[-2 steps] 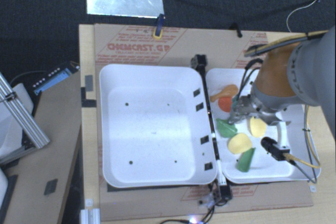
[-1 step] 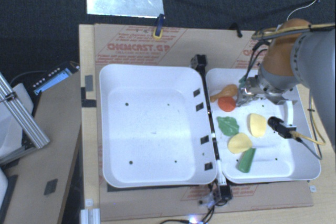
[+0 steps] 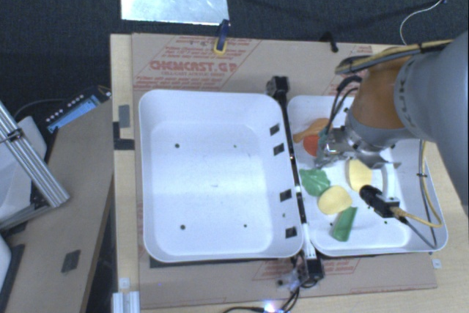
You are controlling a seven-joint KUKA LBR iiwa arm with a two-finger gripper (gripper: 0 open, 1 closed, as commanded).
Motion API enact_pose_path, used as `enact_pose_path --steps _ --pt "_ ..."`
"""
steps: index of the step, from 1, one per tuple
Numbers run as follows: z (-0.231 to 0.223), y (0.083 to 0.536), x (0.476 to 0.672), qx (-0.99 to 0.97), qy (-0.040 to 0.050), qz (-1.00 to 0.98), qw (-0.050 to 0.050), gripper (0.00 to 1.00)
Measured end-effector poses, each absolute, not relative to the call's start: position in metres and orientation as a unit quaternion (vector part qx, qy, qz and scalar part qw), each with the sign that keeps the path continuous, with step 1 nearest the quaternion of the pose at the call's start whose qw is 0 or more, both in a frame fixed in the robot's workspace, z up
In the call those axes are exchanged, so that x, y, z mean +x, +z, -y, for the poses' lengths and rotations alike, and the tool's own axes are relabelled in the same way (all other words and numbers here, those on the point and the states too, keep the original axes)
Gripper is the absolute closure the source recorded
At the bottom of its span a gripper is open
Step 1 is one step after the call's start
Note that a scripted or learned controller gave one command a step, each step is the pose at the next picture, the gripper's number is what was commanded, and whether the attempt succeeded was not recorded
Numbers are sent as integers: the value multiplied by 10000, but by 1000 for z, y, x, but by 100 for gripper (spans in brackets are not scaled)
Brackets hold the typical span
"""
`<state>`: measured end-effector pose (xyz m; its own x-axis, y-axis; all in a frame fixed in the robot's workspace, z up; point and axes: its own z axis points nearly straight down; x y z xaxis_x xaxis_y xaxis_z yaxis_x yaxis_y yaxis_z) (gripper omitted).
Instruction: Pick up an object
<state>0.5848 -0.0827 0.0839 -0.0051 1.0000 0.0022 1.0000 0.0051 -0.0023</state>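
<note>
Arm over right bin. Gripper low among the toys, beside red piece and orange piece; grip state cannot be told. Green leaf, yellow pieces lie nearby.

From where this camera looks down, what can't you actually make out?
- The claw: the arm's wrist covers it, so its grip stays unknown.
- The red object: partly hidden under the arm.
- The orange object: its right end runs under the arm.
- The right bin: its far right corner is covered by the arm.
</note>
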Motion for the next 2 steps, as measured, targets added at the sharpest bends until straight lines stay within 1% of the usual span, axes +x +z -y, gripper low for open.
enact_pose_path --steps 1,2 --pt "85 95 587 -7056 -10 7086 -13 100" --pt "87 86 512 -7077 -13 7065 -14 100"
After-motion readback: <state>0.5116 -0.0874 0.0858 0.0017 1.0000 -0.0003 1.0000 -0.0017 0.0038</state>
